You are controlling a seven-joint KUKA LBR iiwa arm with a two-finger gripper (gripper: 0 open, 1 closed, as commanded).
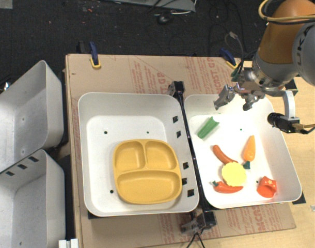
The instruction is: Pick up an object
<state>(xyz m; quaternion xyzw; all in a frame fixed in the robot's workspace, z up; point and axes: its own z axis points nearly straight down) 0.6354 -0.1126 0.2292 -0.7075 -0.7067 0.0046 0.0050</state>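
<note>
My gripper (pixel 235 100) hangs over the far edge of the right bin (pixel 289 154), its two fingers spread apart with nothing between them. Below and left of it a green block (pixel 207 127) lies on the bin floor. Further toward the front lie an orange carrot (pixel 249 148), a red sausage (pixel 222 154), a yellow round piece (pixel 234 174), a red-orange chili (pixel 228 188) and a red pepper (pixel 266 187).
The left bin (pixel 95 138) holds a yellow divided plate (pixel 146 171). Two white bins (pixel 23 154) are stacked off the bench at the left. A black divider (pixel 186 138) runs between the two bins. Blue-yellow clamps (pixel 95 59) grip the board's far edge.
</note>
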